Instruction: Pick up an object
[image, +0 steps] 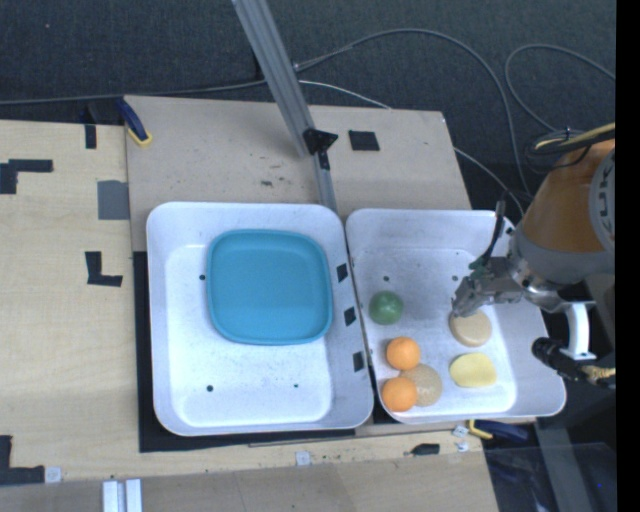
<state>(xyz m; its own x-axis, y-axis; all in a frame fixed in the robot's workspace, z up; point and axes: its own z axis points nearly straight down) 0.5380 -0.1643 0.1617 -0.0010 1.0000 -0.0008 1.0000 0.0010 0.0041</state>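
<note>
1. Dark grey carpeted floor (420, 40) across the top, with thin cables (480, 70) looping over it.
2. Light wooden bench (60, 300) marked with black tape pieces (100, 270) and a grey patch (113, 198).
3. Raised plywood board (230, 150) on the bench.
4. Slanted grey metal pole (285, 85) crossing from the top down to the board.
5. Even, diffuse lighting; soft shadows.

blue plate (269, 286), fruit, jaws over tan disc (471, 328)

white shallow bins (180, 300): 2 | blue square plate (268, 285): 1 | orange balls (403, 354): 2 | green ball (386, 307): 1 | tan round discs (471, 328): 2 | yellow lump (472, 371): 1
</note>
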